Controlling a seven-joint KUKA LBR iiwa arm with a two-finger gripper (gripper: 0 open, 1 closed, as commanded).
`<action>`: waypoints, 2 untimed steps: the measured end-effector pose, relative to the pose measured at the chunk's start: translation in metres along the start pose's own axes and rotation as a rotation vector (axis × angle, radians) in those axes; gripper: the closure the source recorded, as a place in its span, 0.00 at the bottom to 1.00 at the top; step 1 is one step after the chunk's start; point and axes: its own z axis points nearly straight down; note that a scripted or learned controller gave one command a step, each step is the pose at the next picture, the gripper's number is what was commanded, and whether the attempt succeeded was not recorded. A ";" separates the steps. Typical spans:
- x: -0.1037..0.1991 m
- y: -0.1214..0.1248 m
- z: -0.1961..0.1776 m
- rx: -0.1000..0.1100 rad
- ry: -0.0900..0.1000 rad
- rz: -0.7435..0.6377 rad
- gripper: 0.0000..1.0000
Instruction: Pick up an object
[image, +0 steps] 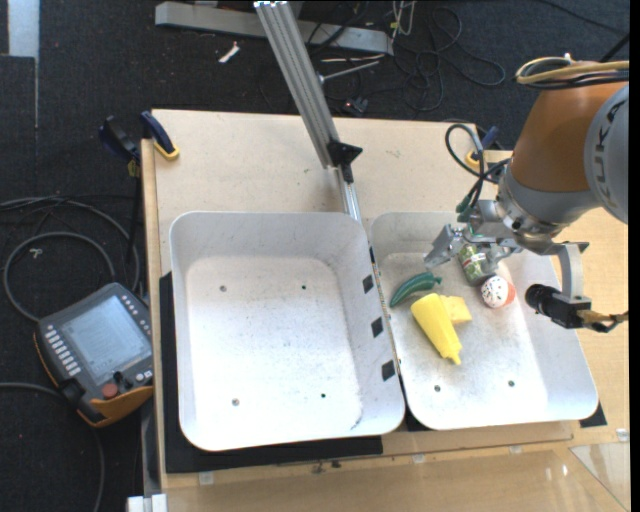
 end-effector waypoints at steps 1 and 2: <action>0.000 0.000 0.000 0.000 0.000 0.001 0.00; 0.000 0.007 0.046 0.004 0.000 0.001 0.00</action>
